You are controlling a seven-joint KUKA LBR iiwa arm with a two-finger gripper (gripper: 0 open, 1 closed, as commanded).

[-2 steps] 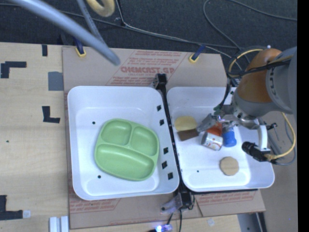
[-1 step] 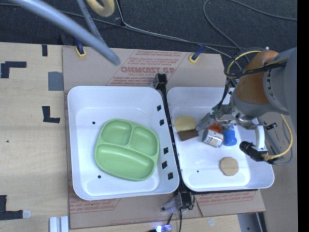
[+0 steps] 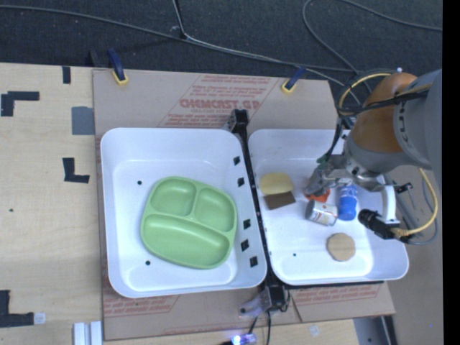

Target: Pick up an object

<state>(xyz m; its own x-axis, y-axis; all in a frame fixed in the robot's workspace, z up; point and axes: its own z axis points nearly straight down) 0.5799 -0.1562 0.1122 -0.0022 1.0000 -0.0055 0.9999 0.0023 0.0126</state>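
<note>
The gripper (image 3: 321,185) hung low in the right bin (image 3: 287,146), whether grasping or released I cannot tell. A small bottle (image 3: 322,213) lay just below it, a blue bottle (image 3: 347,202) beside.

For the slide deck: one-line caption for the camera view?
Arm's gripper low in the right bin among small items; green plate in the left bin.
</note>
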